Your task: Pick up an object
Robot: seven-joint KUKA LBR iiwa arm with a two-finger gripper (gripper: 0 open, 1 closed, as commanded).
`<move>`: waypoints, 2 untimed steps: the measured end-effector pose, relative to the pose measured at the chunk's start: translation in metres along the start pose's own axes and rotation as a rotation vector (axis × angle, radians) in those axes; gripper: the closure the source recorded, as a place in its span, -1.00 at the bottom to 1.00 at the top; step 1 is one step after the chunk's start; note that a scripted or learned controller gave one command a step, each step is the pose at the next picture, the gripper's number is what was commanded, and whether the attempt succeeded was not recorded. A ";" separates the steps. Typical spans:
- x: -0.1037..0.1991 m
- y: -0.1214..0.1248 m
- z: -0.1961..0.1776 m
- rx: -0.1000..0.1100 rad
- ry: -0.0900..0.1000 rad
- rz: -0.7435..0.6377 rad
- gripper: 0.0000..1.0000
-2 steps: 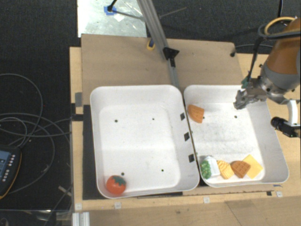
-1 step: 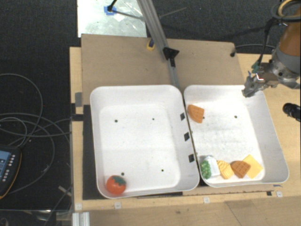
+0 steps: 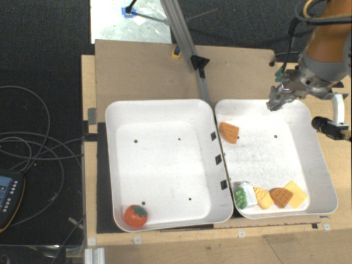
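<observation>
Orange wedge-shaped toy [image 3: 229, 132] lies in my right white bin [image 3: 313, 147]; hand [image 3: 275, 104] hovers at its far rim, grip unclear

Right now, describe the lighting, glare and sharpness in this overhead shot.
Camera view: even, soft lighting; both white bins read bright without blown-out glare; only faint shadows beside the tomato and the orange piece. A shiny sheet at the top reflects light. The gripper looks slightly soft, and the small food items at the right bin's near edge lack fine detail.

Brown bench [image 3: 143, 70] w/ two white bins: left bin [image 3: 159, 108], right bin [image 3: 316, 147] (touching).
</observation>
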State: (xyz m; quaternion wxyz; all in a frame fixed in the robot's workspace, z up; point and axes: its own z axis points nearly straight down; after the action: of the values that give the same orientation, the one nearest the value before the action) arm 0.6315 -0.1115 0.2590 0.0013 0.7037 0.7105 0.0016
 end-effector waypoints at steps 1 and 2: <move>0.057 0.008 0.014 0.003 0.002 -0.002 1.00; 0.103 0.021 0.010 0.000 0.001 -0.001 1.00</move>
State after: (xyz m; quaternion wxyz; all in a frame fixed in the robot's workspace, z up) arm 0.6518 -0.0083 0.2494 0.0009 0.7034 0.7108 0.0018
